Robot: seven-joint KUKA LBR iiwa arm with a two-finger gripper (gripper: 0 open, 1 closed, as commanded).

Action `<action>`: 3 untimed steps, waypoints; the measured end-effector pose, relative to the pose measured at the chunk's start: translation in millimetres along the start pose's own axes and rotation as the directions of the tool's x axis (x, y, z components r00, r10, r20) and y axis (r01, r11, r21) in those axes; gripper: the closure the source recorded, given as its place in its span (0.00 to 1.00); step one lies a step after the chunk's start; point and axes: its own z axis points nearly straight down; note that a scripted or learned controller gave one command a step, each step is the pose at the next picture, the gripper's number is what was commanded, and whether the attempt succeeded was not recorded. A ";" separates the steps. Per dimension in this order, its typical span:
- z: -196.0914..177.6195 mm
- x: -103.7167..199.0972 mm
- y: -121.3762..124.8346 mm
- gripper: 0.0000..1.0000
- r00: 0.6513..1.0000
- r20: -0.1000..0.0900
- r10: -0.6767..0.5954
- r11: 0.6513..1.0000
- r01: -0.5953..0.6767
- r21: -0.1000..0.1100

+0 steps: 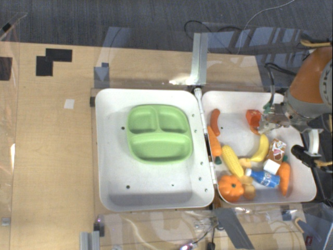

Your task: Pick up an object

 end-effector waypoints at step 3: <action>10.5 -3.2 48.2 1.00 1.000 0.001 0.009 1.000 -0.009 -0.002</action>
